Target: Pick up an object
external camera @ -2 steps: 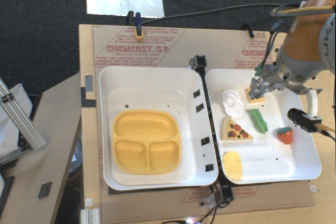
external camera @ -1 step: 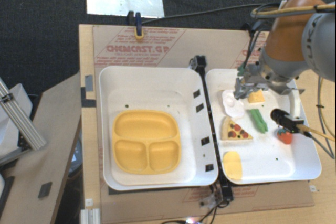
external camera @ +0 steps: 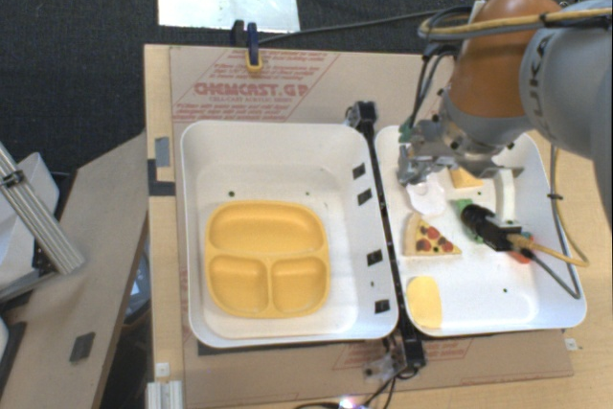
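My gripper hangs low over the back left part of the right bin, close to the divider between the two bins. Just in front of it lies a small white object. A pizza slice toy with red dots lies nearer the front. A pale yellow oval piece rests by the bin's front left corner. A yellow wedge peeks out from under the wrist. Nothing can be seen held by the gripper.
The left bin holds a yellow divided plate. The grey arm with its orange band covers the back of the right bin. Black clips run along the shared rim.
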You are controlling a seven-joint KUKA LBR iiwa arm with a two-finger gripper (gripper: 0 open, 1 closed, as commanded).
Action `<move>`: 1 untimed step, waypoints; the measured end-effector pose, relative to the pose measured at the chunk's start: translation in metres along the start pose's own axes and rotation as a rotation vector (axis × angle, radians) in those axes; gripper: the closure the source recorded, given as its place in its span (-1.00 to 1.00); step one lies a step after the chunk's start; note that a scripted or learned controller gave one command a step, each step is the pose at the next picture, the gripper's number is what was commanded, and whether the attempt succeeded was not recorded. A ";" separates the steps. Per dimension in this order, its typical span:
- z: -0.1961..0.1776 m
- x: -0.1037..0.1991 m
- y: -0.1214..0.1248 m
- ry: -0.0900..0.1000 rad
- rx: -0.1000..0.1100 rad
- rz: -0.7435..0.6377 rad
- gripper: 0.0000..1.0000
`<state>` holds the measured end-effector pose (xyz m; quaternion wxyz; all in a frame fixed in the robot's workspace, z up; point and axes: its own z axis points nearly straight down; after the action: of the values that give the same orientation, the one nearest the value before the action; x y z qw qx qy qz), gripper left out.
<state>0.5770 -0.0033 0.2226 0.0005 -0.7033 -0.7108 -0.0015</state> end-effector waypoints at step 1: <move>0.009 0.048 -0.015 -0.001 0.002 0.001 1.00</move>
<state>0.5613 0.0447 0.2133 0.0010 -0.7037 -0.7105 -0.0004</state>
